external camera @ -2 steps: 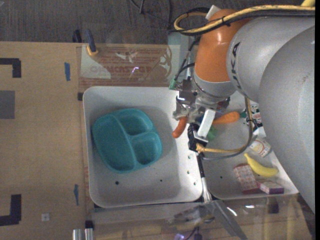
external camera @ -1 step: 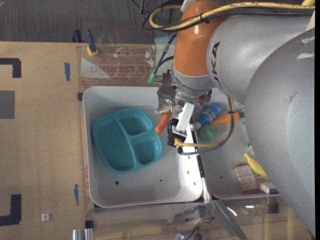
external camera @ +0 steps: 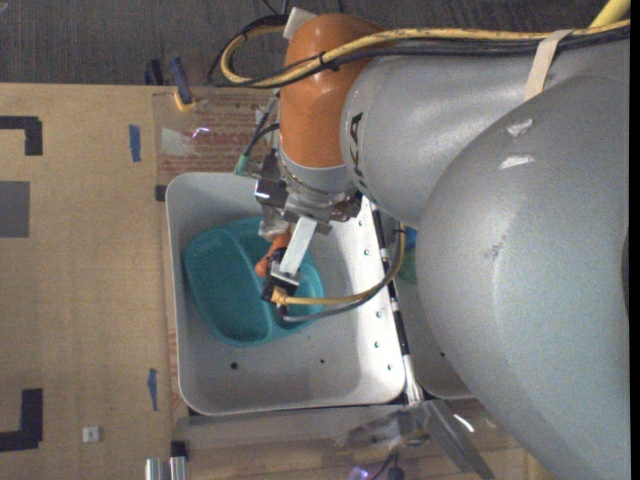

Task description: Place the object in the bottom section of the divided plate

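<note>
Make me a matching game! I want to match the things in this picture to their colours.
Things:
1. divided plate
2. bin
3. band on the arm
4. tape strip

Colours:
A. white
B. blue
C. teal
D. orange

Right pairs: 1-C, 2-A, 3-D, 4-B.
</note>
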Action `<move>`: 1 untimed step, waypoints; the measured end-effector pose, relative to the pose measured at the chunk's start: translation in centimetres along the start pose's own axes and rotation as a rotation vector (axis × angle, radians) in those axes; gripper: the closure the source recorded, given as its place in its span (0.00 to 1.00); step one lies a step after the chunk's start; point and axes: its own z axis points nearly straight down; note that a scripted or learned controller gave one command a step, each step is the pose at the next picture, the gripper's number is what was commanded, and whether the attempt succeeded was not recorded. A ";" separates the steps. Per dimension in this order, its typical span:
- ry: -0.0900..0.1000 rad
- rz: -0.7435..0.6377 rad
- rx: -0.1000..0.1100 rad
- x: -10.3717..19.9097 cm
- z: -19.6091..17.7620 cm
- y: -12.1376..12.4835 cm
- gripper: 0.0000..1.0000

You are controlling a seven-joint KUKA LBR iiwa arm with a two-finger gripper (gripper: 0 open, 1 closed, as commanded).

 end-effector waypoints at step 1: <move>-0.002 0.121 0.004 0.7 -0.7 -6.8 1.00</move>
